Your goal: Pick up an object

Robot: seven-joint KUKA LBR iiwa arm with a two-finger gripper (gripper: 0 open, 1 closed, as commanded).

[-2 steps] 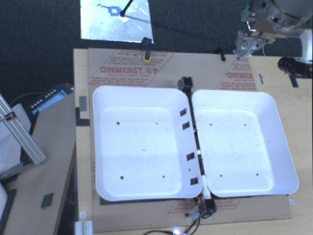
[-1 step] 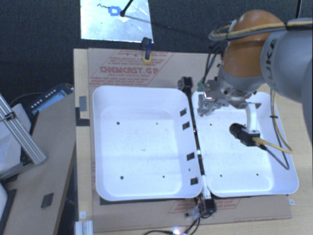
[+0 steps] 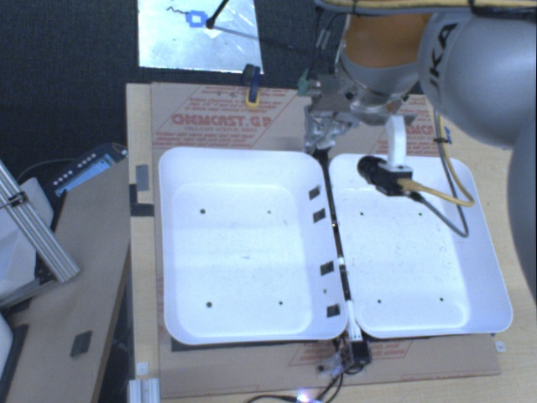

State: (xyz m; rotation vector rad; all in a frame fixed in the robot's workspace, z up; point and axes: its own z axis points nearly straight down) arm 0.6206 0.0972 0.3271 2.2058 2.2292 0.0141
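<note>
My gripper hangs under the grey wrist and orange band, at the back edge of the bench where the two white bins meet. It sits just over the far rim between the left bin and the right bin. Nothing shows between or under it. The bin floors that I see are bare white with small dark dots.
A black sensor on a white bracket with a yellow cable hangs over the right bin's back part. A yellow and blue clamp stands on the cardboard behind the left bin. An aluminium rail lies off to the left.
</note>
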